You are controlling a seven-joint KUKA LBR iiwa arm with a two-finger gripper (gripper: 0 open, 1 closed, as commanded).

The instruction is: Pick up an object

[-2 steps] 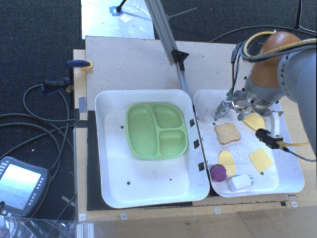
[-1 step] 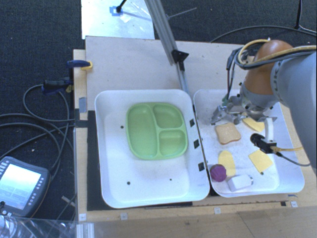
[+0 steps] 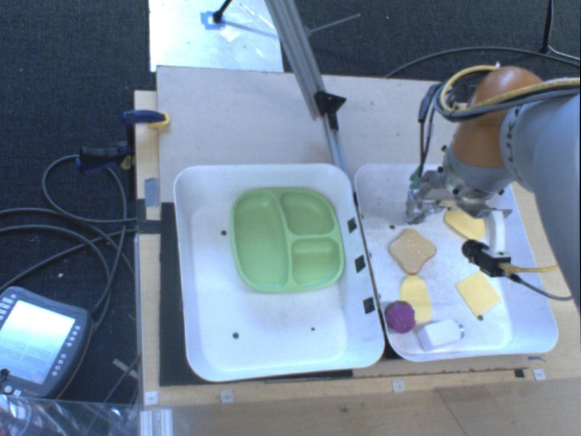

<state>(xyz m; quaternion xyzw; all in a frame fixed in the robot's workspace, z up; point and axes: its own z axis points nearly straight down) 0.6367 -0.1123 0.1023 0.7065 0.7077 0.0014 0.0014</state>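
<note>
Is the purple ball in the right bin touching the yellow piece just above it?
Touching, as far as the camera view shows: the purple ball sits against the lower edge of the yellow piece, with no white bin floor visible between them.

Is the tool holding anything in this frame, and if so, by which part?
Nothing shows between the fingers of the tool. It hangs over bare floor in the right bin, apart from the toast slice below it.

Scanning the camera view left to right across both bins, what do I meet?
Green tray → purple ball → toast → white block → yellow square.
</note>
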